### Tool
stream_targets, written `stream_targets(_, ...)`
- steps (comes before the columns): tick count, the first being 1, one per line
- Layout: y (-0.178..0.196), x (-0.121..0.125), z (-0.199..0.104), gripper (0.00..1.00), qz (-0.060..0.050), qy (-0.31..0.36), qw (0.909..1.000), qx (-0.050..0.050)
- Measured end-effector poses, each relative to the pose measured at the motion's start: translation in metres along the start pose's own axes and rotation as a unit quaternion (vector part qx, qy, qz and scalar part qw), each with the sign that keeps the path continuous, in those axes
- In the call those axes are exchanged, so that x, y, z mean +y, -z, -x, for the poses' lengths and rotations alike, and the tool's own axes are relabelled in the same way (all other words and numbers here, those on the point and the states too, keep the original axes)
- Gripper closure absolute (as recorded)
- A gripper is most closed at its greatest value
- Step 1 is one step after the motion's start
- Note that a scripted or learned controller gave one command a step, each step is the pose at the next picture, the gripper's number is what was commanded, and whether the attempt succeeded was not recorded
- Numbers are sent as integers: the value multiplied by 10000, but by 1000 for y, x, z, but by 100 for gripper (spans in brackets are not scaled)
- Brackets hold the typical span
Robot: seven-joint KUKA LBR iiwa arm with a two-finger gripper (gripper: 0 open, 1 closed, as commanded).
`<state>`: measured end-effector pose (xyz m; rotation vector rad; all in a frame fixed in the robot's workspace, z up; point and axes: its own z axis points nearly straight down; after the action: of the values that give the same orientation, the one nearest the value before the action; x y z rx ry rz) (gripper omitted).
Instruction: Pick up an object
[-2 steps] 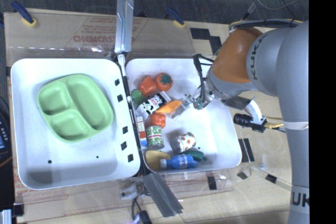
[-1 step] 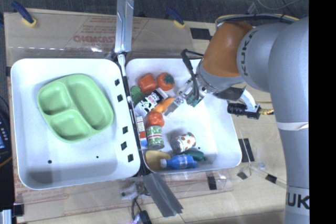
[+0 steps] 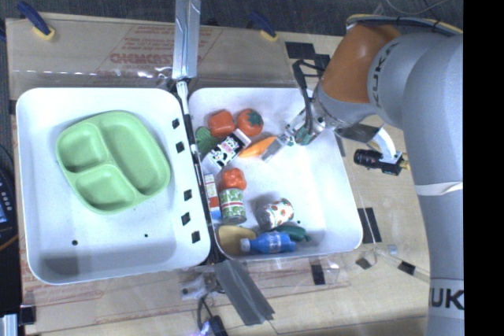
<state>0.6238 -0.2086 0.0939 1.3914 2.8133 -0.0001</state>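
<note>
My gripper [image 3: 285, 141] hangs low in the right bin [image 3: 335, 189], its tip right beside the thick end of a toy carrot [image 3: 257, 147]. Nothing is visibly held between its parts. To the carrot's upper left lie a toy tomato [image 3: 250, 122] and a red pepper [image 3: 221, 123]. A black-and-white milk carton [image 3: 223, 153] and a green piece [image 3: 204, 138] rest against the bin's left wall. Lower down stand a small labelled can [image 3: 233, 202] with a red top, a patterned cup [image 3: 275, 212], a blue bottle [image 3: 268, 243] and a yellow piece [image 3: 231, 234].
The left bin [image 3: 47, 244] holds a green divided plate [image 3: 113, 160]. A metal divider strip [image 3: 185, 43] rises between the bins. The grey arm [image 3: 409, 90] with its orange band [image 3: 354, 59] covers the bench to the right. Bare white floor lies in the right bin's right half.
</note>
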Motion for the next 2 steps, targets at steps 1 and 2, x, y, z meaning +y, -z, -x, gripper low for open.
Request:
stream_targets(1,0,18,18,0,-8,-278,9996,1)
stream_targets(2,35,46,-4,0,4,665,9978,-4)
